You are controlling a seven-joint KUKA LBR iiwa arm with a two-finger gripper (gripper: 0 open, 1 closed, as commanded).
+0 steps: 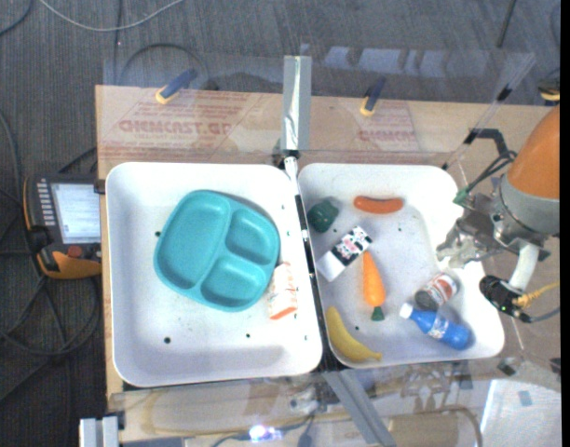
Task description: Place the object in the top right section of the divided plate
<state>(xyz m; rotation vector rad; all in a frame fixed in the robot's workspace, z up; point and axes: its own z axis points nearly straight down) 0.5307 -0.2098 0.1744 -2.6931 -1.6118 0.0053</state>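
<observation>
A teal divided plate lies in the left bin, its sections bare. A small white and orange carton leans at the plate's lower right edge. The right bin holds a carrot, a banana, a sausage, a dark green piece, a black and white carton, a small can and a blue bottle. My gripper hangs over the right bin's right edge, just above the can. Nothing shows between its fingers.
A metal post stands at the back where the two bins meet. A handheld pendant lies left of the left bin. Cables trail by the arm's wrist at the right.
</observation>
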